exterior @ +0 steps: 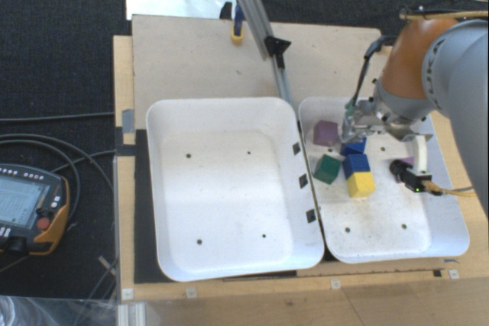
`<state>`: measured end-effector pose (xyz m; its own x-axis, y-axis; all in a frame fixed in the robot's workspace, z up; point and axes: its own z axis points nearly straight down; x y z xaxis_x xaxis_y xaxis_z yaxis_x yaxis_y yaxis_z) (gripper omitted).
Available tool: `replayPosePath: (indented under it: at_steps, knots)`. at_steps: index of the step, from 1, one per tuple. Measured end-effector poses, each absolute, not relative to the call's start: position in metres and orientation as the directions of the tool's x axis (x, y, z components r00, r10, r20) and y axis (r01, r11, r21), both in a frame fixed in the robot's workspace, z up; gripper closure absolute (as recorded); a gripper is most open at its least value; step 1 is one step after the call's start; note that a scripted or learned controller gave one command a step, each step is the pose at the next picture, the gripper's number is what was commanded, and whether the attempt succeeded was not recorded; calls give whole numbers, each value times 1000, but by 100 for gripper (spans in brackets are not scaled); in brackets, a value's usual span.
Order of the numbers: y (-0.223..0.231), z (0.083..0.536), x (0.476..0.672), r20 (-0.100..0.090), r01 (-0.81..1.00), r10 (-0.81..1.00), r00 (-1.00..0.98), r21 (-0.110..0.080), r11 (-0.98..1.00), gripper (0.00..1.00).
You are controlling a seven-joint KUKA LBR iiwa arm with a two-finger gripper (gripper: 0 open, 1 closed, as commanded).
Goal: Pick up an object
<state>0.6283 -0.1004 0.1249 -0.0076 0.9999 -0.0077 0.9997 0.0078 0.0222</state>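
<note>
Four small blocks huddle in the right bin [451, 240], right of centre frame: purple block [325, 132], green block [328, 169], blue block [355, 163], yellow block [361, 184]. The gripper [353, 127] hangs just above them, probably lining up a grab; how wide it stands I cannot tell.

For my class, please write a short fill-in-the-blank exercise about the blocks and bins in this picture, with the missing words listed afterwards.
1. All the blocks lie in the ____ bin.
2. The yellow block touches a block coloured ____.
3. The green block lies nearest the purple block and is tilted, close to the bin's ____ wall.
4. The gripper hangs over the ____ blocks.

Missing words: right; blue; left; blue
</note>
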Motion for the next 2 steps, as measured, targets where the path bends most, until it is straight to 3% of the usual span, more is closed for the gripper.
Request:
replayPosePath:
  at_steps: [1, 2]
  knots:
    - [-100, 124, 628, -8, 1000, 1000, -8, 21, 8, 0]
    - [-99, 103, 654, -1, 1000, 1000, -1, 4, 1, 0]
